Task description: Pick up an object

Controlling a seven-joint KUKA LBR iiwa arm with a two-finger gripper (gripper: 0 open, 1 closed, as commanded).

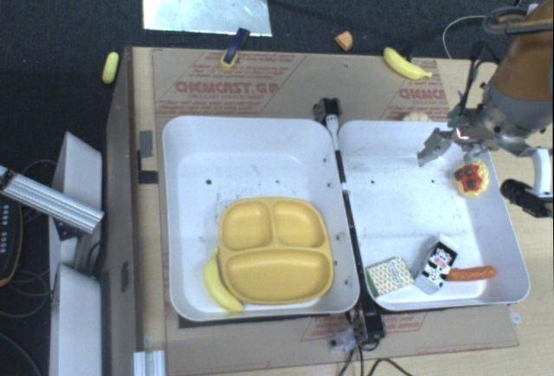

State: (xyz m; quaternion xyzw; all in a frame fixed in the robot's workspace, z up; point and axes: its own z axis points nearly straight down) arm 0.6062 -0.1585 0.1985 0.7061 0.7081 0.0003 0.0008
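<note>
Presently, you had two white bins side by side on the bench. The left bin point(186, 192) carried two items: one yellow divided tray point(275, 249) toward its near edge and one yellow banana point(218, 283) touching that tray's left near corner. The right bin point(389, 201) carried four items: one red and yellow toy point(471, 178) near its right edge, and, along its near edge, one green patterned packet point(389, 275), one small black and white carton point(438, 265) and one orange carrot point(470, 274) just beside the carton. The gripper point(450, 140) hung over the right bin's far right corner, beside the toy; you could not tell its finger state. A second banana point(405, 64) lay on the bench behind the bins.
</note>
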